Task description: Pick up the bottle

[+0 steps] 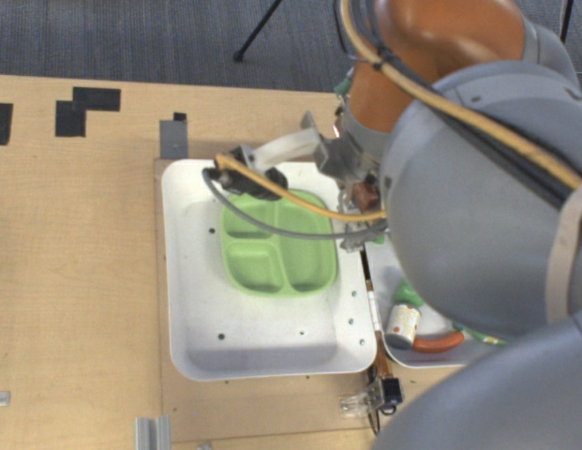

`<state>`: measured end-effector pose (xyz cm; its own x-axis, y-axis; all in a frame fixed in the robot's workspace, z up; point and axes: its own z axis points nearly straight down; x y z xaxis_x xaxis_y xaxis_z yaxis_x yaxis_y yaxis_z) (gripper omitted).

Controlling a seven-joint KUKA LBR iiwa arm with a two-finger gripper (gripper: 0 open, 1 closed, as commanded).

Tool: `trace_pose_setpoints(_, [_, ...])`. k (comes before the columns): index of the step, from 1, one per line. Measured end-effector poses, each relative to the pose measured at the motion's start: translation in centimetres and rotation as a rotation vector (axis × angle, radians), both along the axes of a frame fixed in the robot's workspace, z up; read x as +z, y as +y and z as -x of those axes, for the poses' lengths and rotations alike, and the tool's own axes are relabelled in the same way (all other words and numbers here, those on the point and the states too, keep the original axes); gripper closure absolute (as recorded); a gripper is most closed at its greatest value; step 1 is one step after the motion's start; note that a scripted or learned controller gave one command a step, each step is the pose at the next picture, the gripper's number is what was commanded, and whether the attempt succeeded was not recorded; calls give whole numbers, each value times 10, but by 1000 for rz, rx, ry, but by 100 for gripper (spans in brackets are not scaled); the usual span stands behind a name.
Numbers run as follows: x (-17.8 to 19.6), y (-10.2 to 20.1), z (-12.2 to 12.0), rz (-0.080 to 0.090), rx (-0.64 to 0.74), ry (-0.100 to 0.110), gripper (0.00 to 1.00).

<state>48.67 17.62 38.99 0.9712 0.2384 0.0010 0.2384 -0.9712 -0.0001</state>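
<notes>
A small white bottle [403,322] with a dark end lies in the near left corner of the right bin [395,354]. Most of that bin is hidden under the arm's grey body. My gripper [354,221] hangs over the wall between the two bins, by the right rim of the green plate. It is behind and above the bottle and apart from it. Cables and the wrist hide its tips, and I see nothing held in it.
A green divided plate [272,247] lies in the left bin [192,279], toward its back right. Beside the bottle are an orange-red thing [439,342] and a green thing [408,297]. The left bin's near and left floor is bare white.
</notes>
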Motion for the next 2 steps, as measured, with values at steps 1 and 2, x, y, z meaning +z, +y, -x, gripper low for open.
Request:
trace_pose_setpoints(1, [145, 36, 0, 0, 88, -2, 100])
trace_pose_setpoints(2, [116, -24, 0, 1, 55, -1, 100])
